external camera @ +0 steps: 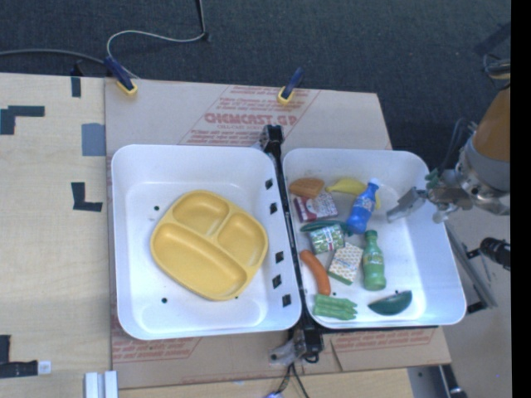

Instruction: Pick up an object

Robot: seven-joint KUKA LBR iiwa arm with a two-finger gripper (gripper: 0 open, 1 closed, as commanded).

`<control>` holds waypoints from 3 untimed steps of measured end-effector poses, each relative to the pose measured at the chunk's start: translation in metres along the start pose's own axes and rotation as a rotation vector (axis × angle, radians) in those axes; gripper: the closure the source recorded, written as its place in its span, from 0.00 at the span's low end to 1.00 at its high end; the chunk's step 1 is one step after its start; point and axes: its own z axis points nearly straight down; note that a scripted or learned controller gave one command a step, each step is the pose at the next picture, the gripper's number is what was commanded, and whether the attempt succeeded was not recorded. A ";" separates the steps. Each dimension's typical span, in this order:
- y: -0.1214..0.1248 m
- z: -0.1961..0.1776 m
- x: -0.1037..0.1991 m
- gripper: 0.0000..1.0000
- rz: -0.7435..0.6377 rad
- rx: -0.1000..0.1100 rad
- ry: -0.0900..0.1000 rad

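The right bin (pixel 431 247) holds several small toy foods. A blue bottle (pixel 362 208) lies near the middle, with a yellow banana (pixel 347 186) and a brown bun (pixel 307 186) behind it. A green bottle (pixel 372 261), a green can (pixel 326 239), an orange carrot (pixel 315 273), a checked packet (pixel 345 264), green beans (pixel 334 307) and a dark green piece (pixel 390 303) lie nearer the front. My gripper (pixel 415 205) hangs over the bin's right side, right of the blue bottle and apart from it. Nothing shows held in it.
A yellow divided plate (pixel 207 243) lies in the left bin (pixel 133 222). A black hinge strip (pixel 280 222) runs between the two bins. Both bins rest on a cardboard sheet (pixel 241 118) held by yellow clamps (pixel 290 85). A red-and-white packet (pixel 316 208) sits by the divider.
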 end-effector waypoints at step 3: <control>-0.001 0.110 0.033 1.00 0.000 -0.005 -0.003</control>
